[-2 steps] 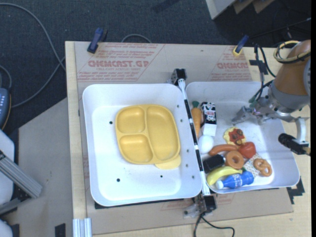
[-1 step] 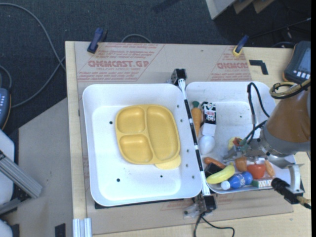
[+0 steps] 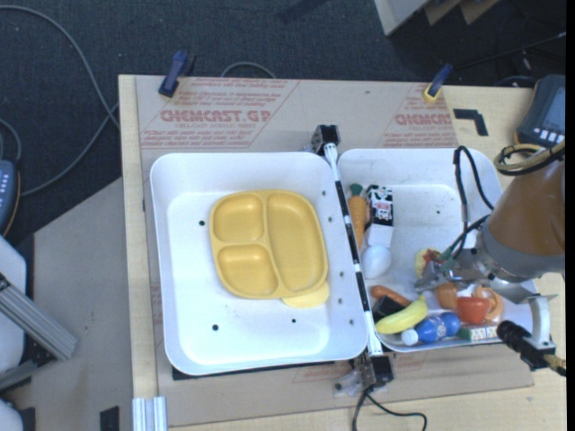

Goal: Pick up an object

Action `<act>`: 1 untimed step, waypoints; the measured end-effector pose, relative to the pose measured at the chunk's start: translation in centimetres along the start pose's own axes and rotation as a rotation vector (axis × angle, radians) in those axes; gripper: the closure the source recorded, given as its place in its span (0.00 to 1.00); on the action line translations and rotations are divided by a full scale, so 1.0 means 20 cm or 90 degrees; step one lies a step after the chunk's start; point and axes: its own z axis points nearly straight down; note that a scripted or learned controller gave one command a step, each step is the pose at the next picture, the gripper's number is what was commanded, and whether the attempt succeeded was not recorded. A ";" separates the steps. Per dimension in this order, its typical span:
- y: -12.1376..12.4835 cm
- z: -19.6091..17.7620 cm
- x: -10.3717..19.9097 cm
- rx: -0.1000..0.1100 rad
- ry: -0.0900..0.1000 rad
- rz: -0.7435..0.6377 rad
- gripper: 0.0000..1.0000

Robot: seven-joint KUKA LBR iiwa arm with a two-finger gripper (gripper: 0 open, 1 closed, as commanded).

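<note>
The right bin (image 3: pixel 422 171) holds several small items. A yellow banana (image 3: pixel 402 317), a blue bottle (image 3: pixel 432 329) and a red tomato (image 3: pixel 474 307) lie along its near edge. A white egg-shaped piece (image 3: pixel 375 260), a black-and-white bottle (image 3: pixel 382 209) and an orange carrot (image 3: pixel 358 215) lie by its left wall. My gripper (image 3: pixel 442 273) hangs low over the near right part of this bin. It is just above an orange fruit (image 3: pixel 446 293) and next to a small yellow-red item (image 3: pixel 422 260). The grey wrist hides the gripper's tips.
The left bin (image 3: pixel 180 241) carries a yellow divided plate (image 3: pixel 268 242) in its middle. A black cable (image 3: pixel 463 182) loops over the right bin beside the arm (image 3: pixel 530 214). A red-orange piece (image 3: pixel 388 292) and a black item (image 3: pixel 384 309) lie near the banana.
</note>
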 end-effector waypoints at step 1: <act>0.33 -0.60 0.32 -0.001 0.000 -0.001 1.00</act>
